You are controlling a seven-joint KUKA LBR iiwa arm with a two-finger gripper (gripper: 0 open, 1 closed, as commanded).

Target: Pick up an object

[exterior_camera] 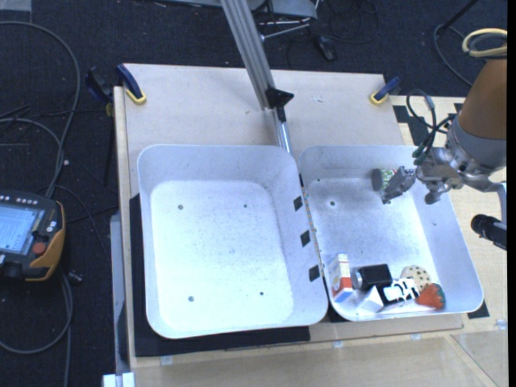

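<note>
While the arm (484, 111) leans in from the right edge, its orange band sits high and the grey wrist angles down and leftward over the right bin (451, 216). Out at the end, the pincer (395, 182) hangs above the bin's upper half, pointing toward the middle of the worktop (210, 103). Something small and greenish shows right at its tip, but it's too blurred to name, and whether the pincer is clenched or released, I cannot tell from this angle. Cables loop off the wrist just behind it.

Down in the near corner of that same bin, well apart from the pincer, the objects huddle together: a red-and-white carton (342, 273) leaning at the dividing wall, a black block (374, 276) just beside it, a black-and-white piece (397, 292), a spotted round disc (415, 275), and a red object (433, 297) against the rim. Left bin (218, 240) lies alongside, touching the right one.
</note>
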